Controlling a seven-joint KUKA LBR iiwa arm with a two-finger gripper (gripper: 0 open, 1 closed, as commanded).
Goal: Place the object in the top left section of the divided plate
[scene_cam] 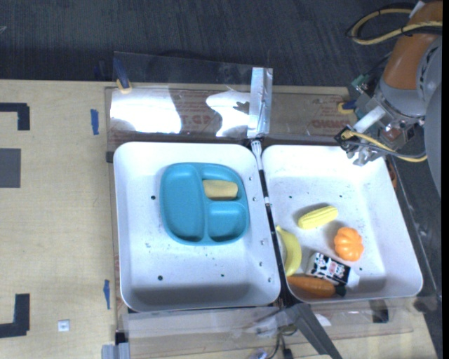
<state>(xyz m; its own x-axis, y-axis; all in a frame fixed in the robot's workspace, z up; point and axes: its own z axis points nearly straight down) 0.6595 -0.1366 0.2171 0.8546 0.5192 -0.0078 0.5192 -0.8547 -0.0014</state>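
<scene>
A blue divided plate [188,205] lies in the left white bin [140,266]. A yellow-tan oblong object [220,189] rests in the plate's upper right section. The plate's large left section and lower right section hold nothing. My gripper [359,151] hangs at the upper right corner of the right bin [393,231], over its rim, far from the plate, with nothing visible between its fingers.
The right bin holds a yellow corn cob [317,216], an orange pumpkin [349,243], a banana [290,250], a black-and-white carton [331,268] and an orange-brown sausage-shaped piece [312,286]. A clear panel [189,105] stands behind the bins. Yellow cables [382,21] loop near the arm.
</scene>
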